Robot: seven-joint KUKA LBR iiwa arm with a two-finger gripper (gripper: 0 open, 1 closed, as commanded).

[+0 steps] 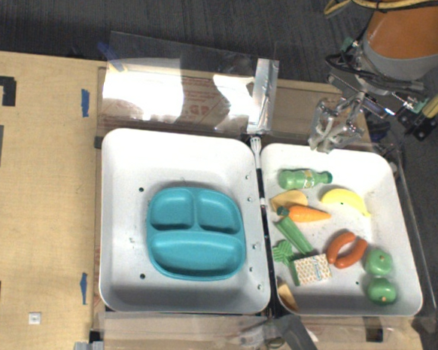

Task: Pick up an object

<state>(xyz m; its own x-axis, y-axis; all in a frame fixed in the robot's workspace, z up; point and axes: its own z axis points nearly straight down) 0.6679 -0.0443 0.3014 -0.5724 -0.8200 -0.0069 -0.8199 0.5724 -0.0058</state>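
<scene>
With the teal divided plate (195, 233) lying in the left bin (123, 151), the toys wait in the right bin (389, 172), where the claw (333, 134) hovers empty, fingers narrowly parted, above its far rim, seemingly approaching and needing to descend toward the green bottle (304, 178) just below.

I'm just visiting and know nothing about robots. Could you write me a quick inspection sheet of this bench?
Surface: two white bins side by side, left bin, right bin, on a tan bench.
Job's things: right bin holds toy food: green bottle, banana, carrot, hot dog, two green apples.
Clutter: teal divided plate in left bin.
Hand: above right bin's far edge, holding nothing.
Cables: yellow ones top right.
Surroundings: blue tape marks, dark floor.
</scene>
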